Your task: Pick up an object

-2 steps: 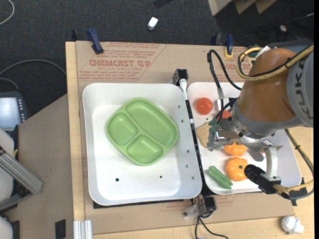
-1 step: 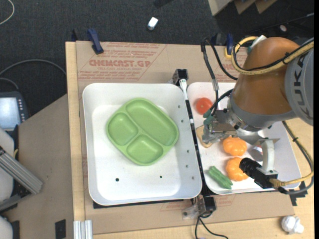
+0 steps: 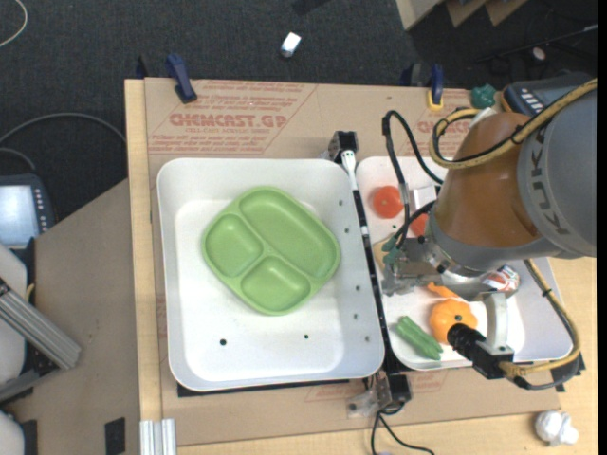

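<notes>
The left white bin [image 3: 185,254] holds a green divided plate [image 3: 271,248]. The arm covers much of the right white bin [image 3: 403,354]. Its gripper [image 3: 406,266] hangs low near that bin's left side. A red round object [image 3: 385,201] lies toward the back of the right bin. An orange round object [image 3: 446,317] and a green pod-shaped object [image 3: 417,336] lie near its front. A small orange piece [image 3: 440,291] shows just under the wrist. Whether anything sits between the fingers is hidden by the wrist.
The arm's grey and orange body [image 3: 493,197] fills the space above the right bin. Black cables [image 3: 403,150] loop over the bin's back. A black divider strip [image 3: 360,226] runs between the bins. Blue clamps [image 3: 180,76] grip the bench's far edge.
</notes>
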Tool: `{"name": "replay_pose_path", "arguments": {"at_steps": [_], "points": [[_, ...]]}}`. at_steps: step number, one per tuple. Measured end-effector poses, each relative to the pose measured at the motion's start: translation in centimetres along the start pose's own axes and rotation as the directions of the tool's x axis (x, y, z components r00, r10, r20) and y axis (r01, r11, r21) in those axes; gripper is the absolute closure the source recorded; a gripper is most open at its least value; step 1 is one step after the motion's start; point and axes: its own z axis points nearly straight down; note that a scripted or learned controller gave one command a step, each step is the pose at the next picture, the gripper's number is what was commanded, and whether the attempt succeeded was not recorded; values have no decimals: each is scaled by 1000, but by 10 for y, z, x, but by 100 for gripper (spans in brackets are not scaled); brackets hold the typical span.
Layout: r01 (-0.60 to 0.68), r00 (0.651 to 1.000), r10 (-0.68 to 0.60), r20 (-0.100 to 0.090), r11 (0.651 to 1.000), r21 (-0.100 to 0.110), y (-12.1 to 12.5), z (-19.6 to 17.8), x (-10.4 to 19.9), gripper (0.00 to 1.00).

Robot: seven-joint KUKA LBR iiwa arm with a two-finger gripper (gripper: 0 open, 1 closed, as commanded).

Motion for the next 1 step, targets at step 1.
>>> {"name": "replay_pose_path", "arguments": {"at_steps": [1], "points": [[9,1000,-9,-2,1000,-24,2,-130,32,100]]}}
